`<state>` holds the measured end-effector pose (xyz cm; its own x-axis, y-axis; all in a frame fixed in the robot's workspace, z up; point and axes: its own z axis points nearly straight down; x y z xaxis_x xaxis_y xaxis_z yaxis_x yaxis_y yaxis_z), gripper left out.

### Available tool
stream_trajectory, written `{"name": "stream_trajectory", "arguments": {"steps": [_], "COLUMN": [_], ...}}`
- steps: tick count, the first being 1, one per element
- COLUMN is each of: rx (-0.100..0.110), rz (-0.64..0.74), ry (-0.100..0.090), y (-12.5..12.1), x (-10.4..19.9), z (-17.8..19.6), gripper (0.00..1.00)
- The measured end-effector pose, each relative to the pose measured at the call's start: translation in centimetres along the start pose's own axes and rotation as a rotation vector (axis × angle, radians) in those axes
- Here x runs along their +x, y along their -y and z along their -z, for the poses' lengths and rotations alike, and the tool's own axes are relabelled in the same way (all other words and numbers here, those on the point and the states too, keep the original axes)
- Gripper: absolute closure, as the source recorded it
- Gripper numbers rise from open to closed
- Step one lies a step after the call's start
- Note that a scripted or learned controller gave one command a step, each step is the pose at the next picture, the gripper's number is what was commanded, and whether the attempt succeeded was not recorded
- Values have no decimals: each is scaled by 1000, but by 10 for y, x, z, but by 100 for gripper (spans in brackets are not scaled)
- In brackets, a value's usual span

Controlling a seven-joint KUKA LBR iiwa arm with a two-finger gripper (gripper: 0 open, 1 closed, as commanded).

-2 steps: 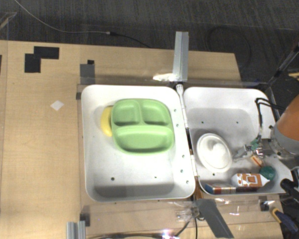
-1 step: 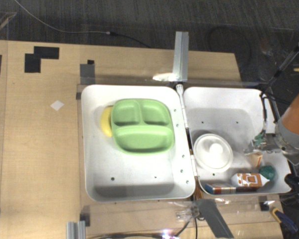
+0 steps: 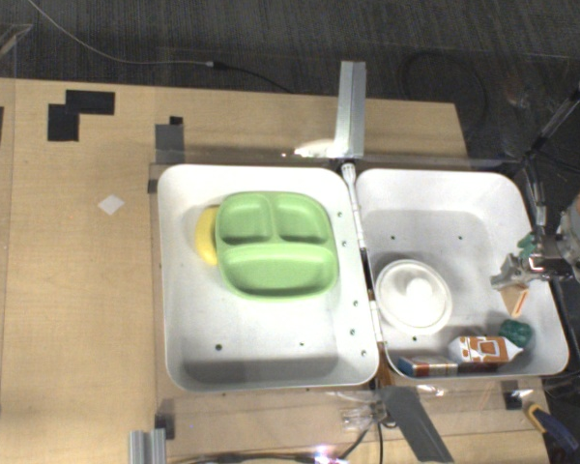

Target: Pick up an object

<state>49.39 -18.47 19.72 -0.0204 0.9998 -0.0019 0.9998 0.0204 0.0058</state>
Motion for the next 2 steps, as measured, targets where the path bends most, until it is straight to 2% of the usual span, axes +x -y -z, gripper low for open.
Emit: {"name": "stream_trajectory", "arguments": {"steps": [1,2], "rx": [2,5], "rz": [-175,-269], "ry": [-1,-1], "y": [5,-3], "x": [43,54], "z": [20,29], "gripper": [100,100]}}
